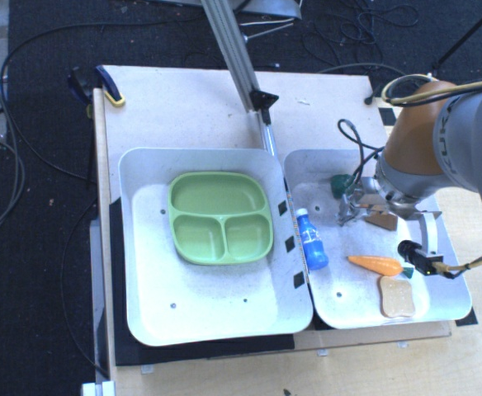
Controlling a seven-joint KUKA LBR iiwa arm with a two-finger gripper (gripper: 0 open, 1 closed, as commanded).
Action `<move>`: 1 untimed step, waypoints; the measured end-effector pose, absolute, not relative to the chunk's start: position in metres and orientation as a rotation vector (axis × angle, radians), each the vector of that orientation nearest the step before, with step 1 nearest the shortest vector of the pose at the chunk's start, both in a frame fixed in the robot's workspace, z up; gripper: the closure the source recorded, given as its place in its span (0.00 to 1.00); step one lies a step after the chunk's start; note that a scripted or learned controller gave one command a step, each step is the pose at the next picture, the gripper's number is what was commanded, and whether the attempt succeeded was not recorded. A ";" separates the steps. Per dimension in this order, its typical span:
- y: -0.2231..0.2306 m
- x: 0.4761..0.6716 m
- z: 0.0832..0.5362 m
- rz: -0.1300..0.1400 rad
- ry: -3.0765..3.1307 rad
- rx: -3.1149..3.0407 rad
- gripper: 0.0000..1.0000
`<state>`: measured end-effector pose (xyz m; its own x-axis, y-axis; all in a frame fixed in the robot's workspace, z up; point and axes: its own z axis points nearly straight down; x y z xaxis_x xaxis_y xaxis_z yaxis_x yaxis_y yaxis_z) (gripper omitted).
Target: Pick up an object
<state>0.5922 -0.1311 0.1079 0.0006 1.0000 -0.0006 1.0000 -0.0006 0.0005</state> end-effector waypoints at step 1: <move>-0.132 0.597 0.150 0.003 2.221 2.217 1.00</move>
